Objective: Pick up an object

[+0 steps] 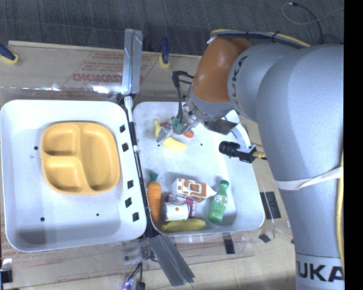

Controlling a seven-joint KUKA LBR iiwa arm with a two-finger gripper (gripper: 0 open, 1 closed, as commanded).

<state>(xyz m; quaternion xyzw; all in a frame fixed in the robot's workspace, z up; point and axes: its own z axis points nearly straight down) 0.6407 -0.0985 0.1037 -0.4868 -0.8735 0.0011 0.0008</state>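
Observation:
My gripper (171, 129) is down in the far left part of the right bin (201, 163), under the orange wrist band. It hangs among a few small pieces: a yellow block (175, 144) just in front of it, a small red piece (189, 134) to its right and a thin yellow piece (156, 125) to its left. I cannot make out whether any of them is held. Along the bin's near side lie a carrot (154, 199), a small carton (190, 189), a white can (176, 211), a banana (184, 225) and a green bottle (218, 202).
The left bin (9, 162) holds a yellow divided plate (80, 156). A raised divider (132, 156) with black clips separates the two bins. The arm's grey bulk covers the right bin's right side. A black fitting (235, 150) juts over the bin's right part.

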